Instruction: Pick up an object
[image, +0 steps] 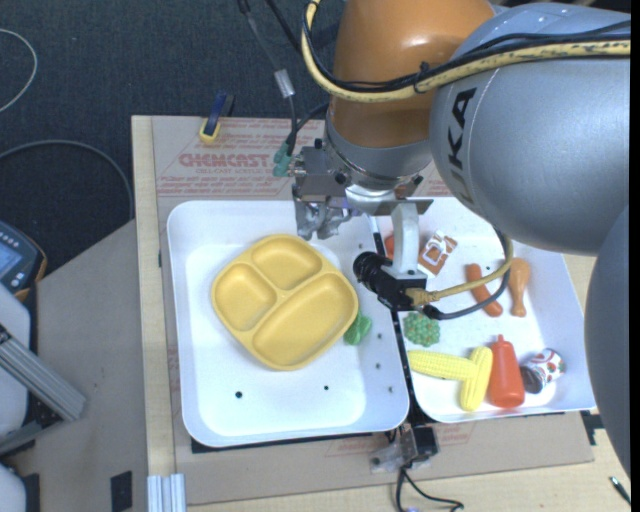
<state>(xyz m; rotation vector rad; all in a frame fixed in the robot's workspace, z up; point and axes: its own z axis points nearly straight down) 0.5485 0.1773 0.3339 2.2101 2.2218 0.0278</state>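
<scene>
Fingers (318, 222) hang over the back edge of the left bin (200, 400), just behind the yellow plate (285, 300); whether they are spread or closed cannot be told from this angle, and nothing shows between them. Gripper body sits under the orange band (400, 50) of the grey arm (540, 110), which reaches in from the right and covers the back of the right bin (575, 290).

Left bin: the yellow plate, three compartments, lies flat near the middle, tilted a little in plan. A small green piece (358, 328) touches its right edge, close to the wall between the bins.

Right bin: broccoli (421, 328) near the dividing wall; two corn cobs (455, 368) in front of it, crossing each other; a red bottle (504, 373) just beside the cobs; a small round dark-and-white item (543, 368) to its right. Further back: a hot dog (482, 287), a drumstick (517, 286), a small white-and-orange carton (437, 251).

Black cable and yellow hose (470, 290) run from the arm across the divider.

Bench (240, 155): printed brown board under both bins; a blue-and-yellow clip (213, 118) at its back left edge.
</scene>
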